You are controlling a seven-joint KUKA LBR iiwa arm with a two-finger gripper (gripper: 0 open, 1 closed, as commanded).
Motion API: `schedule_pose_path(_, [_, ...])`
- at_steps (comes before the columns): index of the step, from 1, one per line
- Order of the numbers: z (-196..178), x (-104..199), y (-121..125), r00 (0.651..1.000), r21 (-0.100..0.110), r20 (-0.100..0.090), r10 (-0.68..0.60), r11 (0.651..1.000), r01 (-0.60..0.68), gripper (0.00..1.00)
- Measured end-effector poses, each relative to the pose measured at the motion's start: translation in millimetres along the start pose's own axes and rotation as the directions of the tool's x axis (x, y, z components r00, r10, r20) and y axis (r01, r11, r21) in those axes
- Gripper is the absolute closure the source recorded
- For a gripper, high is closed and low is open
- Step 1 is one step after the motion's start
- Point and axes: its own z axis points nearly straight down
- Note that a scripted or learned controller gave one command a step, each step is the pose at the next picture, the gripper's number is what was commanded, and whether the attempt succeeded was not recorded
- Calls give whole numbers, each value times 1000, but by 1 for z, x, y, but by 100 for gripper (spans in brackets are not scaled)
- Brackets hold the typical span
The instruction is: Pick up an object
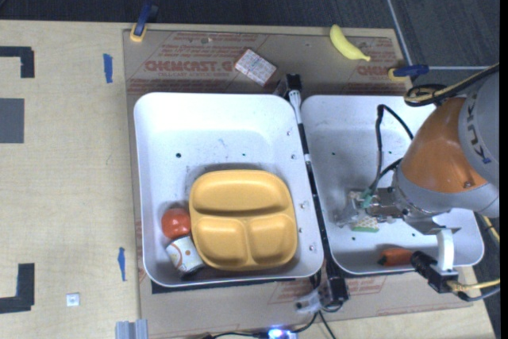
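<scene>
The step in hand looks like the descent onto a target in the right bin (333, 123). The gripper (367, 206) sits low over the bin floor, and a small green-and-white object (366, 225) lies just beside its tip, on the near side, perhaps touching it. Whether the gripper is clenched or released cannot be told, since the wrist hides the tip from above. Nothing can be seen held in it, so the pick should count as not yet made.

An orange object (394, 256) lies a little further to the near side of the gripper, close to the bin's front wall. To the gripper's far side, across the wall between the bins, the left bin (159, 123) holds a yellow divided plate (242, 217), a red ball (175, 221) and a small white-and-orange toy (184, 253).

The next move probably calls for settling squarely over the small object, closing on it and then lifting straight up. The object is small and lies flat, so a slip seems likely.

The arm (444, 159) reaches in from the right over the desk (55, 171). Its orange band is bent downward and the wrist is tipped toward the bin floor.
</scene>
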Motion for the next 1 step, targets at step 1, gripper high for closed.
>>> schedule_pose_path(1, [0,2,0,1000,0,1,1,1000,-1,0])
